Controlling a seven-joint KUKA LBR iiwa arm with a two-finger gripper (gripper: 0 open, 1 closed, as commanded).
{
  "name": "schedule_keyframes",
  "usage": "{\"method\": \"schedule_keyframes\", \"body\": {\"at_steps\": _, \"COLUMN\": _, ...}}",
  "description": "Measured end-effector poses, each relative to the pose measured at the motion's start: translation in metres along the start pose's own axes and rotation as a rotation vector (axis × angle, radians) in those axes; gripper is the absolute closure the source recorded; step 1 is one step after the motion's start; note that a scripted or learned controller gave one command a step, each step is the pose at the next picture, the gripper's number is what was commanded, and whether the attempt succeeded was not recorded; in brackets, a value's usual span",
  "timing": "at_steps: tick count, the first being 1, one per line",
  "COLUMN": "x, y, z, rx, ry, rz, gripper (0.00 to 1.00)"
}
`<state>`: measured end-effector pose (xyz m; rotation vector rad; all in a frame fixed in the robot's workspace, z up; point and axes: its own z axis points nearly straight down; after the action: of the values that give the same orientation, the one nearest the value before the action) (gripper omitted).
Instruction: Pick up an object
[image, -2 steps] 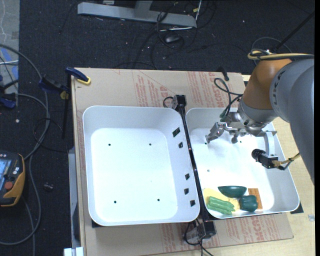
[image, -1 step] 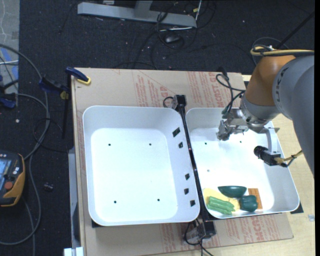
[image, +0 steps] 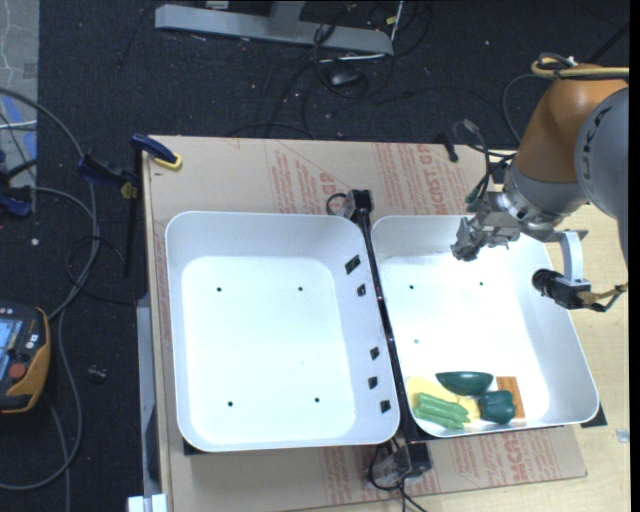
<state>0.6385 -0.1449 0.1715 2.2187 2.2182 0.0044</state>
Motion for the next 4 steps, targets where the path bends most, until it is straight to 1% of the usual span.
{"method": "schedule_keyframes", "body": {"at_steps": 1, "x": 0.0, "y": 0.001, "z": -0.049, "rx": 0.0, "ry": 0.0, "rz": -0.001, "gripper": 1.0}}
{"method": "schedule_keyframes", "body": {"at_steps": 2, "x": 0.048, "y": 0.005, "z": -0.06, "rx": 0.004, "ry": 0.002, "rz": -0.004, "gripper": 1.0}}
{"method": "schedule_keyframes", "body": {"at_steps": 3, "x": 0.106, "y": 0.011, "z": -0.068, "rx": 0.004, "ry": 0.003, "rz": -0.005, "gripper": 1.0}}
{"method": "schedule_keyframes", "body": {"at_steps": 4, "x": 0.153, "y": 0.021, "z": -0.059, "rx": 0.006, "ry": 0.002, "rz": -0.004, "gripper": 1.0}}
